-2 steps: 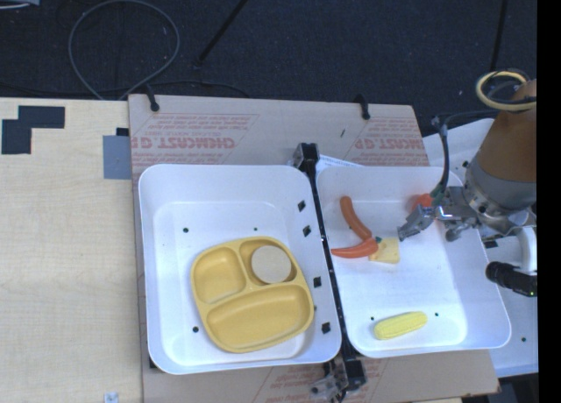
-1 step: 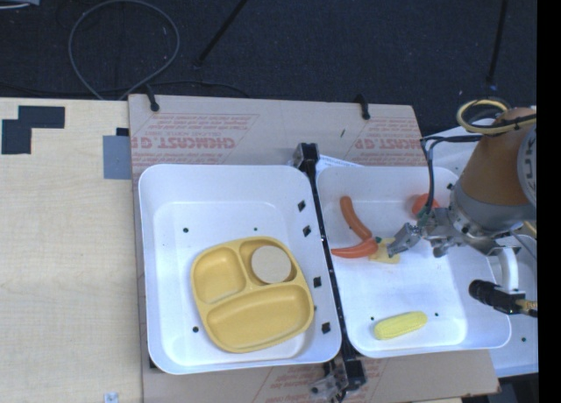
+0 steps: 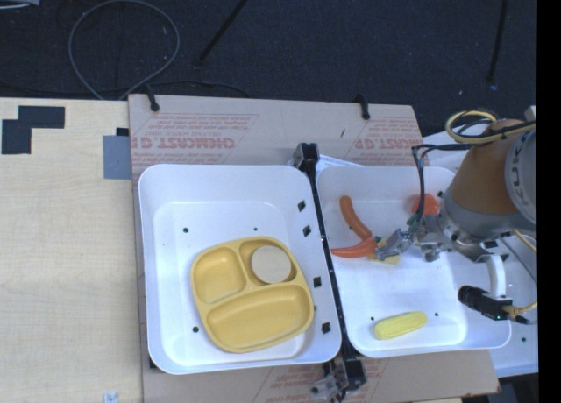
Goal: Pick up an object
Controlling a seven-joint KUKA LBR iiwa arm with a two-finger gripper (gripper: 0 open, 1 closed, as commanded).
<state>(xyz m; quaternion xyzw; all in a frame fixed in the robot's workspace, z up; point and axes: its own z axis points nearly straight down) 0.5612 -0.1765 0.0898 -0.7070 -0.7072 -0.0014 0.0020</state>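
Observation:
In the right bin two slim orange pieces meet in a V. One runs up toward the bin's back and the other lies flat, pointing left. My gripper reaches in from the right and sits low at the point of the V, touching or nearly touching the orange ends. A small yellow-green bit shows at its tip. A yellow corn cob lies near the front wall. A small orange-red object is partly hidden behind my wrist.
The left bin holds a yellow divided tray with a beige round disc in its upper right compartment. A black divider separates the bins. Cables and a black fitting hang off the arm at the right bin's edge.

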